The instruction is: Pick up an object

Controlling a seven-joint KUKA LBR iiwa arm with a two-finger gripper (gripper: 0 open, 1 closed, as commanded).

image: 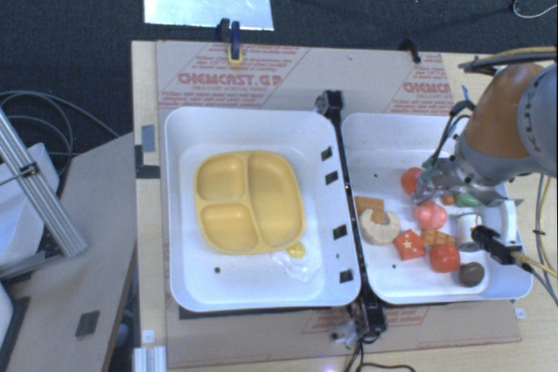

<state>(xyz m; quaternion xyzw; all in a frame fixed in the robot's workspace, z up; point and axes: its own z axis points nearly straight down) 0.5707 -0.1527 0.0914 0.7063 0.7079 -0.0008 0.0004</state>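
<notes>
1. Nearest the cam: brown ball point(472, 273) at the right bin's point(384, 139) near corner, w/ a red block point(444, 257) just beside it.
2. Likely target, my guess: pink roundish piece point(430, 214), mid right bin, just below my gripper point(433, 187). It's near-round, so no real long axis or heading I can call.
3. My jaws: can't tell how far apart they are or if anything's in them; wrist blocks the view.
4. Progress, my read: I'm low over the pile, nothing visibly lifted. Grasp + lift left to do.
5. Around it: red round piece point(411, 180) to the far side, orange star piece point(408, 246) and a tan ring-like piece point(380, 227) nearer.
6. Farther out: left bin point(187, 274) w/ yellow divided tray point(249, 201).
</notes>
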